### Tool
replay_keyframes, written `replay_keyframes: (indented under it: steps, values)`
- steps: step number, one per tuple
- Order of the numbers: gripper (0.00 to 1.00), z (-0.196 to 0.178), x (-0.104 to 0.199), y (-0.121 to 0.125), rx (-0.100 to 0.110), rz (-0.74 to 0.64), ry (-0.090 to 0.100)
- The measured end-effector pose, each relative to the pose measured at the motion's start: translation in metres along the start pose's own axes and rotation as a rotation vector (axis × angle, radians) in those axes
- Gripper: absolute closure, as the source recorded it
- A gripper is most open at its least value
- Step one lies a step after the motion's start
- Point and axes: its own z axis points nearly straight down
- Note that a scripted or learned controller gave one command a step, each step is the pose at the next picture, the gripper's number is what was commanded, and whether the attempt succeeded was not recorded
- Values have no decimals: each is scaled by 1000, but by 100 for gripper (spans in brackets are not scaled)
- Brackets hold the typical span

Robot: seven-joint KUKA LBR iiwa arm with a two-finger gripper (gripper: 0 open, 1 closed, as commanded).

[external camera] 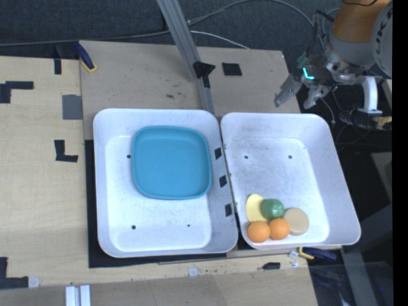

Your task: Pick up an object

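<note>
1. Gripper (305, 93) position: you will find it above the tabletop (255, 88), just beyond the far rim of the right bin (280, 142). Its two fingers stand apart, with nothing between them.
2. Target location: the pickable things sit clustered in the near part of the right bin. They are a yellow piece (254, 204), a green ball (273, 208), two orange balls (258, 231) and (278, 229), and a tan disc (296, 220), all touching or just beside one another.
3. Key relation: the cluster lies toward the near edge of the view from the gripper and slightly to the view's left, with the bare floor of the bin between them. Expect a travel across the bin, then a descent.
4. Orientation: the balls are round and show no long axis. The cluster as a group runs roughly across the bin, left to right in view.
5. Other contents: the left bin (115, 171) carries a blue plate (171, 162), well apart from the gripper.
6. Caution: tight packing may cause the fingers to strike a neighbour.
</note>
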Motion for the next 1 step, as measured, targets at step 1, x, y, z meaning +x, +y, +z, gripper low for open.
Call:
replay_keyframes:
  steps: [1]
  values:
    - [0, 0, 0, 0, 0, 0, 0]
